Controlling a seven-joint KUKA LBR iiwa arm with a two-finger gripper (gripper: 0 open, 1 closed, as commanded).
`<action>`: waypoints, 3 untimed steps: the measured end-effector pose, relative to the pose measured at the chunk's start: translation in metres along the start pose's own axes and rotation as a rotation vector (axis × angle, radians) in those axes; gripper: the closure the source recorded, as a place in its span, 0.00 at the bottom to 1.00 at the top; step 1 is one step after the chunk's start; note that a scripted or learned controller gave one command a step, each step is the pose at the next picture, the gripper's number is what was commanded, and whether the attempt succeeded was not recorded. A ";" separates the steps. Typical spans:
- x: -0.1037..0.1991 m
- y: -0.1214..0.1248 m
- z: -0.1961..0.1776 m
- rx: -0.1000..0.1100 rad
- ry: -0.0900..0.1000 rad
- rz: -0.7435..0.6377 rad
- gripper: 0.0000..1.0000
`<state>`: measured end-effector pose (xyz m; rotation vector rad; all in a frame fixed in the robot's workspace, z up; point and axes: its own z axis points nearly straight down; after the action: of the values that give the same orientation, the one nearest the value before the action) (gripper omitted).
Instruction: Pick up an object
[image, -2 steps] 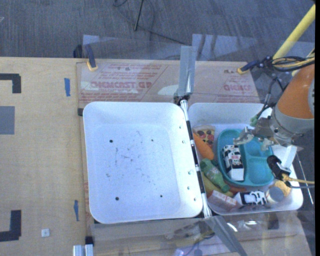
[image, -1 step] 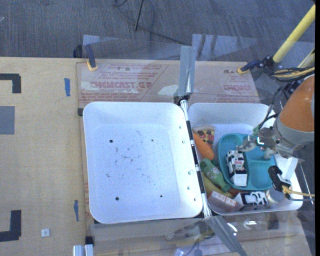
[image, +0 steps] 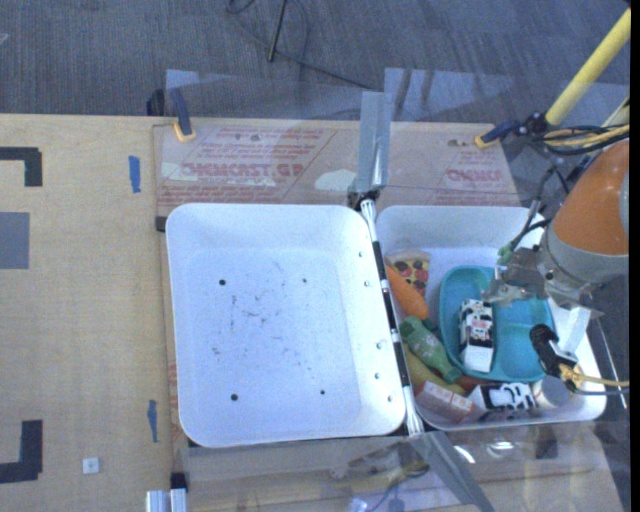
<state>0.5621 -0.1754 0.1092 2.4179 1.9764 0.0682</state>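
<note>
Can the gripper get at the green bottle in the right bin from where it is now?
Probably, but tightly. The green bottle lies uncovered, wedged between the teal bowl and the orange item. The gripper hangs just beside it, over the bowl.

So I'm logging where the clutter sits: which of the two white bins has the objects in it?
The right bin, under the hand: it holds a teal dish, a green bottle and other items. The left bin shows bare white floor.

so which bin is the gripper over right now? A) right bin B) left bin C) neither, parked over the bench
A: the gripper hangs over the right bin, above the teal dish among the clutter there.
</note>
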 end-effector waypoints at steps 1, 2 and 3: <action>-0.007 0.000 -0.001 -0.003 -0.011 0.007 0.00; 0.001 -0.029 0.005 -0.021 -0.027 0.145 0.00; 0.021 -0.044 -0.021 0.018 -0.026 0.178 0.00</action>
<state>0.5221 -0.1458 0.1284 2.5854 1.7550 0.0204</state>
